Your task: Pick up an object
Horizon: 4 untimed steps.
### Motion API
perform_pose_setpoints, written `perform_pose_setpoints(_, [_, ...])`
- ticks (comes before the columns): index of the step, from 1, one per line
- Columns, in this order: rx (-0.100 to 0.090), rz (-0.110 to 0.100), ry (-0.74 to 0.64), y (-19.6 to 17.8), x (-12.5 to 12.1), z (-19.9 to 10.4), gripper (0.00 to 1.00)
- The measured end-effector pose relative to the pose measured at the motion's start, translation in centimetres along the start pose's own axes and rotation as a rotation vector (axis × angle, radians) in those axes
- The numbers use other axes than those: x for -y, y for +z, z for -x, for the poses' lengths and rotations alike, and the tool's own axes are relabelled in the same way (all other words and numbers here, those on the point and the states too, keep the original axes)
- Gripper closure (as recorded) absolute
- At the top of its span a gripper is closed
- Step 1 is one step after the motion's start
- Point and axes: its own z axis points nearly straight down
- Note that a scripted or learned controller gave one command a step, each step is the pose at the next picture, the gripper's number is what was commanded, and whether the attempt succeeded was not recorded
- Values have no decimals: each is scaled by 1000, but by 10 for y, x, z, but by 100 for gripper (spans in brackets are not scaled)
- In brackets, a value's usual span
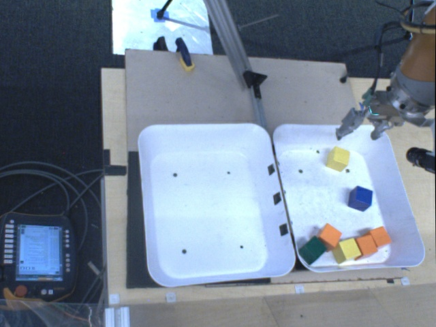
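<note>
Jaws (363,123) hang apart, holding nothing, over the right bin's (402,199) far rim. Yellow cube (338,159) sits just below-left of them in your view, on the bin floor; you'd descend toward it.

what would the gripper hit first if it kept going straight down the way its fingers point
Probably the floor of the right bin near its far rim. The gripper hangs open above that corner, fingers pointing down. The yellow block lies a little nearer the camera, seemingly just off that line, though depth is hard to judge from this slant.
</note>
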Motion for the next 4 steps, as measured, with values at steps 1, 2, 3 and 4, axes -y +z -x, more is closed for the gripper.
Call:
perform_pose_setpoints(1, [0, 0, 0, 0, 0, 0, 0])
perform_pose_setpoints(2, [0, -3, -1, 48, -10, -2, 0])
perform_pose_setpoints(3, [0, -4, 3, 94, -14, 6, 0])
perform_pose_setpoints(4, [5, 8, 3, 115, -17, 8, 0])
